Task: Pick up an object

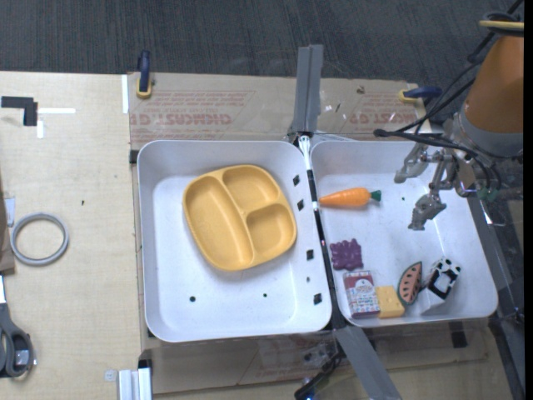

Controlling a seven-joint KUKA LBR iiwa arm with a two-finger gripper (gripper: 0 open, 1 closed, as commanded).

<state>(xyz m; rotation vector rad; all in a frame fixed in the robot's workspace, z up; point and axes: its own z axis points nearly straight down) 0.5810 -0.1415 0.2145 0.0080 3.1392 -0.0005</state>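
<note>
A pale wooden bench [75, 307] carries two shallow white bins side by side, the left bin [158, 307] and the right bin [475, 302] touching along a grey divider. Near the bench's left edge lies a grey ring of tape [37, 238]; scissors [15, 348] rest toward its front left corner. A brown printed cardboard sheet [216, 111] lies along the back edge.

1. A roll of grey tape [37, 238] is seen lying flat on the counter [75, 307], well apart from the bins, at the far left.
2. Scissors [14, 350] are seen at the lower left edge — partly cut off.
3. A sheet of cardboard [216, 107] is laid under the bins — held by a blue-and-yellow clamp [145, 75] at its top left corner.
4. A second clamp [419, 94] is seen at the top right.
5. Dark carpet [208, 15] is seen beyond the counter.
</note>
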